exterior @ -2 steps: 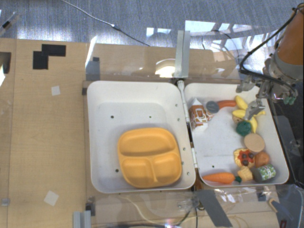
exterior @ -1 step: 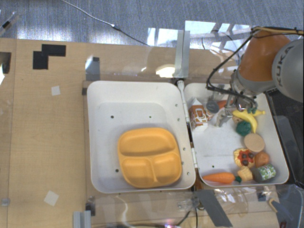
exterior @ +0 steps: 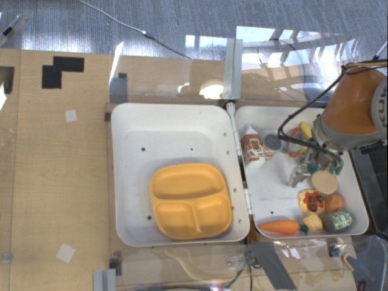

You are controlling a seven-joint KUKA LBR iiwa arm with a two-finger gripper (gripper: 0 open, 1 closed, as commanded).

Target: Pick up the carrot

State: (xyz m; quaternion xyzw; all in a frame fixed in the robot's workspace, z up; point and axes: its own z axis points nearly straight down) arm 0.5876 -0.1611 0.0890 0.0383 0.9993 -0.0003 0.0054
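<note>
The carrot (exterior: 280, 227) is orange with a small green tip at its right end. It lies flat along the front wall of the right bin (exterior: 267, 187). My gripper (exterior: 301, 173) hangs over the middle of that bin, below the orange wrist band, behind and slightly right of the carrot and well apart from it. I see nothing held in it. A tan round disc (exterior: 324, 182) sits right beside the gripper.
Around the carrot's right end lie a yellow piece (exterior: 313, 222), a green can (exterior: 339, 220), a pizza-slice toy (exterior: 311, 201) and a brown ball (exterior: 334, 203). A small carton (exterior: 253, 149) stands at the bin's back left. A yellow divided plate (exterior: 191, 200) lies in the left bin (exterior: 139, 138).
</note>
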